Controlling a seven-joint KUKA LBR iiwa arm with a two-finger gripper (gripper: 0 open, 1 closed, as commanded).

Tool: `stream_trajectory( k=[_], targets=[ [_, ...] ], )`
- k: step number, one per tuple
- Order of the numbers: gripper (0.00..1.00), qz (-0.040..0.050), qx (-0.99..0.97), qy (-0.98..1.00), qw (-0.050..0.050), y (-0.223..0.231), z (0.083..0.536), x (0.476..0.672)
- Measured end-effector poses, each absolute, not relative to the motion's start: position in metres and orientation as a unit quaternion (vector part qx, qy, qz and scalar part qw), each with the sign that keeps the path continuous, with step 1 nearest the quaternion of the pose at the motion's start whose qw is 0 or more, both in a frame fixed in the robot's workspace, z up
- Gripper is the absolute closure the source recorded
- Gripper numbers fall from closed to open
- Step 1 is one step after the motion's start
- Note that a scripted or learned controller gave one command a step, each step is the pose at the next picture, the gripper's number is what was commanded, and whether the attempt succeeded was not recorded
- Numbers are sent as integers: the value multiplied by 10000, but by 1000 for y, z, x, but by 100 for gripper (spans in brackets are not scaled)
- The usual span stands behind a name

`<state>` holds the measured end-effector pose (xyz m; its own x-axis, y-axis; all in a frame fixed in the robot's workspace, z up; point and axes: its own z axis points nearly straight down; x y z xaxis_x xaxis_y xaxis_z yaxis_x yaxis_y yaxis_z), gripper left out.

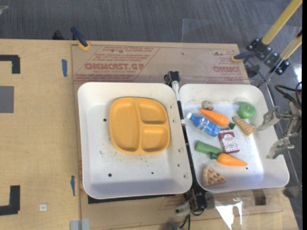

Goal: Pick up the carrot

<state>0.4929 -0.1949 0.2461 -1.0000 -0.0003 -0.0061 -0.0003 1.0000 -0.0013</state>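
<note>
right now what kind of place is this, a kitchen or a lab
Most likely a robot lab test bench: two white bins clamped onto a cardboard sheet, toy food like carrots, and blue tape marks.

Robotics laboratory test bench.
Two white bins (91, 128) sit on a taped, clamped board (153, 61) over grey carpet (144, 13); toy food (215, 116) fills the right-hand bin.

The bench (43, 128) carries a brown board (153, 63) printed with red lettering. Two shallow white bins lie side by side on the board: the left bin (93, 176) toward the bench middle, the right bin (273, 174) near the right edge.
</note>
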Motion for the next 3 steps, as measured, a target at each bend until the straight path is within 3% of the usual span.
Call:
stream_trajectory(
  k=[1,2,3],
  targets=[
    [0,25,621,9981,-31,-142,125,490],
    [0,11,3124,9500,32,-106,99,610],
    [0,18,2940,9558,61,-103,90,550]
  ],
)
